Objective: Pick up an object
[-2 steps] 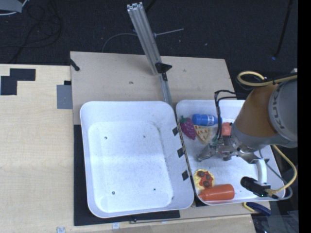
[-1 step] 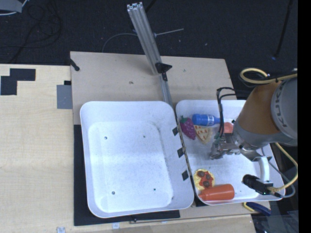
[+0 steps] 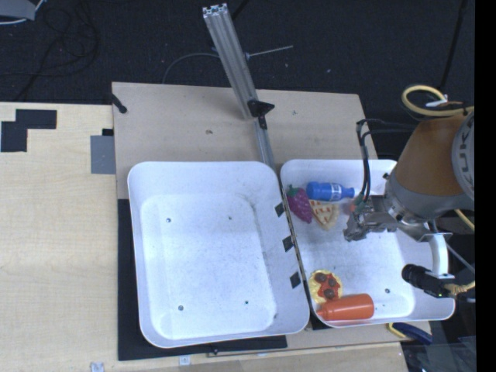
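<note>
In the right bin (image 3: 418,304), a blue bottle (image 3: 328,191) lies at the far left beside a purple piece (image 3: 299,205) and a pizza slice (image 3: 324,212); an orange sausage (image 3: 346,308) lies at the near edge. The gripper (image 3: 358,229) hovers mid-bin, right of the slice; its grip cannot be made out

Light falls evenly from above, bright on the two shallow white plastic bins (image 3: 205,254) and the pale wooden table (image 3: 54,231), while the dark floor (image 3: 325,37) at the top stays dim. The bin bottoms are close to washed out, with little surface detail. Shadows are short and soft, pooling under the grey and orange arm (image 3: 434,169). The whole picture is slightly soft and grainy; small toys in the right bin lack crisp edges.
</note>
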